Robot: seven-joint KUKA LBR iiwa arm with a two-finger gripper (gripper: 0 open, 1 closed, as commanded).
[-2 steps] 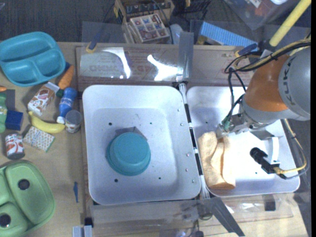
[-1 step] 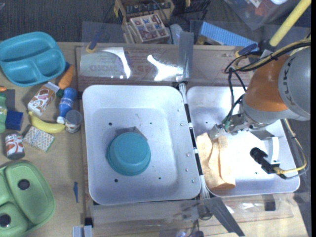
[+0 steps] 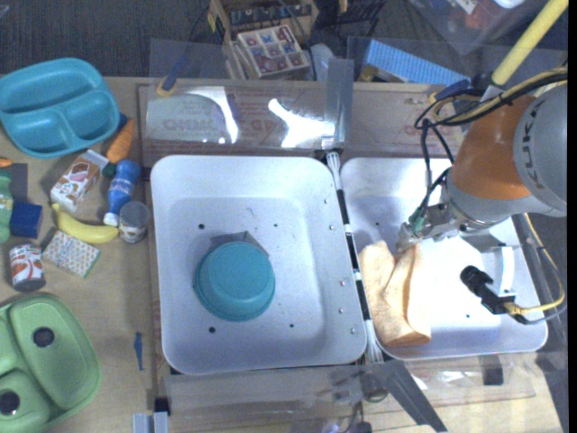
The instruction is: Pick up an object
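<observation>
Where the arm [image 3: 505, 165] comes in from the view's right, the gripper [image 3: 416, 231] sits low over the R bin [image 3: 532, 336], its tip right at the top edge of the sponge [image 3: 407, 300]. Contact looks likely, but the tip is too small and dark to read, so can't say if it's spread or clamped, or if anything is held.

The sponge is tan and stands tilted in the R bin's near-left part, by the wall shared w/ the L bin [image 3: 180, 197]. A paler slab [image 3: 376, 273] leans just beside it on the view's left, touching. Can't tell if the two are one piece.

In the L bin, a teal bowl [image 3: 235, 280] lies upside down, approx. centre, well apart from the gripper.

On the worktop [image 3: 126, 332] left of the bins: a blue tray [image 3: 59, 106], a banana [image 3: 83, 226], a can [image 3: 133, 219] and a green tray [image 3: 41, 368].
</observation>
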